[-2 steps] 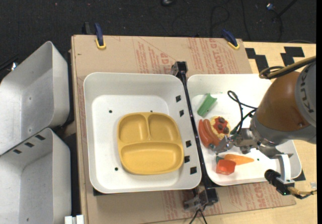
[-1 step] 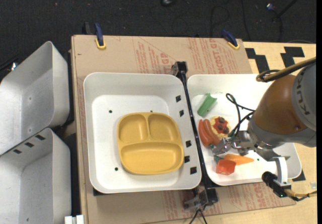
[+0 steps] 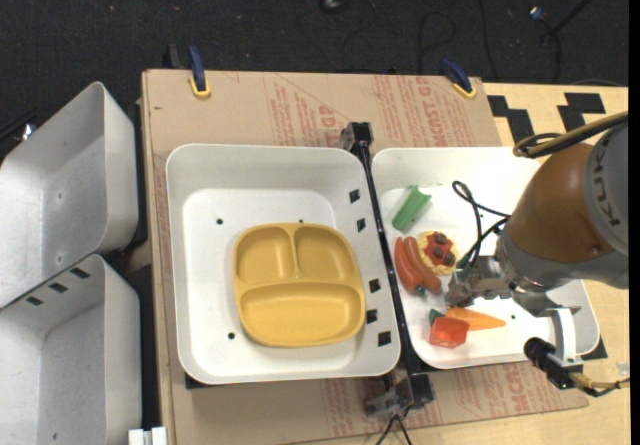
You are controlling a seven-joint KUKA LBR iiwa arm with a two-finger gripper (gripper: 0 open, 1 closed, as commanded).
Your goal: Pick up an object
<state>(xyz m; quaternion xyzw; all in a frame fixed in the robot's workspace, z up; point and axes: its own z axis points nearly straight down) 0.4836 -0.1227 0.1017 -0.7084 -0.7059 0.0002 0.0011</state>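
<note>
Two white bins, toy food in the right one

The left bin (image 3: 190,263) holds one yellow divided plate (image 3: 298,285), lying flat at its middle. The right bin (image 3: 500,168) holds five pieces toward its left side: one green piece (image 3: 411,207) near the far edge, one red sausage (image 3: 413,265), one small tart (image 3: 438,249), one orange carrot (image 3: 478,317) and one red piece (image 3: 449,333) by the near edge. The gripper (image 3: 470,285) hangs low just above the carrot; its grip cannot be judged.
</note>
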